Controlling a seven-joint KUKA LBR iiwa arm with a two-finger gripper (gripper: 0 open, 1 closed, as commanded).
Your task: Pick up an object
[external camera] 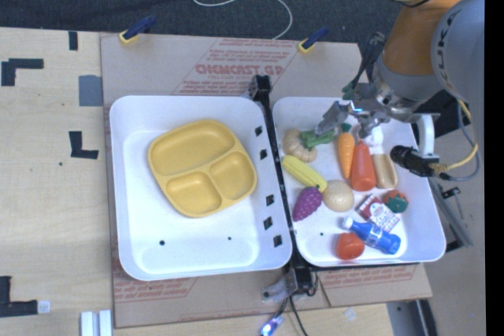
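The right bin (425, 244) holds several toy foods: a carrot (345, 154), a red piece (361, 167), a hot dog bun (384, 169), a corn cob (303, 171), purple grapes (307, 203), a beige ball (338, 195), a tomato (350, 246), a blue bottle (377, 237) and a red-white packet (373, 208). My gripper (346, 120) hangs over the bin's far side, just above the carrot's top and a green-leafed piece (314, 139). Its fingers stand apart with nothing between them.
The left bin (130, 193) carries a yellow divided plate (202, 167). A black divider (272, 161) runs between the bins. Cardboard lies under both, clipped at the back. A white cable (236, 0) loops across the dark floor behind. The arm's grey body (441, 35) fills the upper right.
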